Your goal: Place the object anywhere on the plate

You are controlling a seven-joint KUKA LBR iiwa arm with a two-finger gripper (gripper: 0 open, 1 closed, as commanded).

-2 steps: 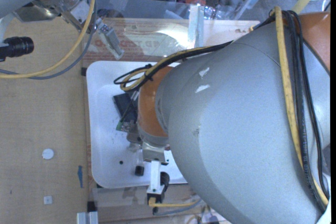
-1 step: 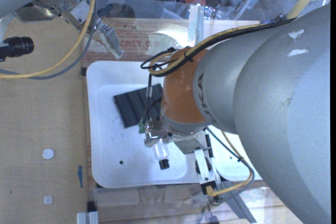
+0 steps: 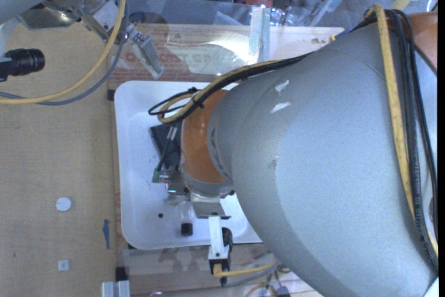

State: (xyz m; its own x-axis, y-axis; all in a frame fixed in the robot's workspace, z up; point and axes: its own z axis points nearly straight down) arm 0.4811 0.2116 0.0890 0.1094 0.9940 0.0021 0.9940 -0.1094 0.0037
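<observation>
The large grey robot arm [image 3: 327,149] fills the right and centre of the view, reaching in over the shallow white plastic bin [image 3: 132,149]. Its orange band [image 3: 198,149] sits above the wrist, with a loop of black and yellow cable [image 3: 181,102] running across the top of it. Below the band, the grey wrist and two-finger gripper [image 3: 186,215] hang low over the near part of the bin floor. Whether the claw is apart or together cannot be told; the arm's bulk and the viewing angle hide it. A small dark piece [image 3: 185,228] lies on the bin floor just below the wrist; its nature cannot be told. The object and the plate cannot be made out; the arm covers most of the bin. A small white disc [image 3: 63,204] lies on the tan bench [image 3: 55,149], well to the left of the bin.
</observation>
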